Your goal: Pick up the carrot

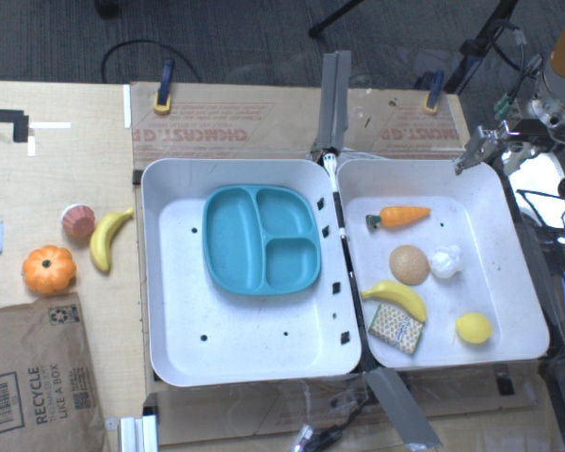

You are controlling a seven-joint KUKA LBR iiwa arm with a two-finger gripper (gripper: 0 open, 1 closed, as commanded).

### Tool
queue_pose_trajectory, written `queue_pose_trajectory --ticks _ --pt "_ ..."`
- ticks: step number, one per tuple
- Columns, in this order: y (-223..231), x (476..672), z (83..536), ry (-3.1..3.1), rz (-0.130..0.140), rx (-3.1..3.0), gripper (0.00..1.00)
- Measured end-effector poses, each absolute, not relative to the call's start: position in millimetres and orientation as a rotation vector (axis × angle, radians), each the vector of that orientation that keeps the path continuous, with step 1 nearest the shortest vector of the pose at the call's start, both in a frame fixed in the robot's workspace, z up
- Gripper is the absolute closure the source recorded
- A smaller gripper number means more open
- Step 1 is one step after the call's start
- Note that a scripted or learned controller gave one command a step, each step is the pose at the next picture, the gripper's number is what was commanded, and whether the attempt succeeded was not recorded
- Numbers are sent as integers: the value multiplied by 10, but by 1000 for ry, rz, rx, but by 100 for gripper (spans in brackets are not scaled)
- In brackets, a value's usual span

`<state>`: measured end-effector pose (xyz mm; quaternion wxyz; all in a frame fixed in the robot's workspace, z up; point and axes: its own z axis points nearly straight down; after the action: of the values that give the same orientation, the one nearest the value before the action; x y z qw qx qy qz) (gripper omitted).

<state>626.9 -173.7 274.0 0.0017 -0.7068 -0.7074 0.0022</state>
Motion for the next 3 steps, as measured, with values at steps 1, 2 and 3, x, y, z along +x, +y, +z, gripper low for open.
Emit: queue_pose_trajectory --ticks 1,2,3 --pt "-1111 6348 1092 -2201 7 -2237 0" --pt "-1275 6604 934 -2481 -2 -1926 0" --pt "-1291 6564 970 -2464 13 -1921 100"
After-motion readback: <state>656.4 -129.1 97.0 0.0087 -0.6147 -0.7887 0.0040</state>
